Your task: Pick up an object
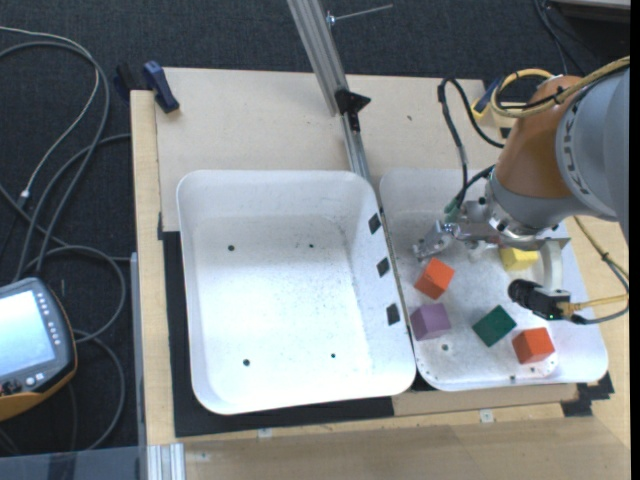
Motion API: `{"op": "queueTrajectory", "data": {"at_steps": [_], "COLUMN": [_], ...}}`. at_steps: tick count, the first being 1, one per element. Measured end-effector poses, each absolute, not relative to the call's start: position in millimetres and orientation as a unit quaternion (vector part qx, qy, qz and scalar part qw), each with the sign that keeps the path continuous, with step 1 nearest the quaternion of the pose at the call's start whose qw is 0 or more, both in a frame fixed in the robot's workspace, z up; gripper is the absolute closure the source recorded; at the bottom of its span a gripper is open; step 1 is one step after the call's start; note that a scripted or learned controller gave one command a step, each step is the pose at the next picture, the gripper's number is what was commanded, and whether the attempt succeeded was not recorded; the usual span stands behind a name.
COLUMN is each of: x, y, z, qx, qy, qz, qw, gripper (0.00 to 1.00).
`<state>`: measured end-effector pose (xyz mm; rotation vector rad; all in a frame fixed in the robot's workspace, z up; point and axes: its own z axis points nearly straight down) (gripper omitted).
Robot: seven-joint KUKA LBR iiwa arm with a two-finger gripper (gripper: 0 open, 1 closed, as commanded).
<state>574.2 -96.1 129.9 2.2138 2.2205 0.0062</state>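
Observation:
Several small blocks lie in the right bin (400, 193): an orange cube (434, 278), a purple cube (431, 320), a green cube (494, 325), a red-orange cube (533, 345) and a yellow block (520, 258) partly under the arm. My gripper (441, 240) hangs low over the bin's upper middle, just above and behind the orange cube. The grey wrist with its orange band (530, 158) reaches in from the upper right and hides the bin's far right corner.
The left bin (200, 198) stands beside the right one, sharing a raised wall. A slanted aluminium pole (320, 48) comes down to the bins' junction. Black and yellow cables (545, 300) trail off the wrist over the right bin. A blue clamp (160, 83) sits at the bench's back left.

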Motion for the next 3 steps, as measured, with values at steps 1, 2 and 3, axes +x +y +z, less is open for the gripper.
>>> {"op": "queueTrajectory", "data": {"at_steps": [1,2,3], "x": [549.3,551.2,567.7], "y": [-92.5,-92.3,-18.0], "z": [97.7,110.2,204.4], "qx": [0.707,0.707,0.704], "qy": [0.707,0.708,0.71], "qz": [-0.0015,0.0003,0.0043], "qw": [-0.003,-0.001,0.002], "gripper": [0.0,1.0,1.0]}}
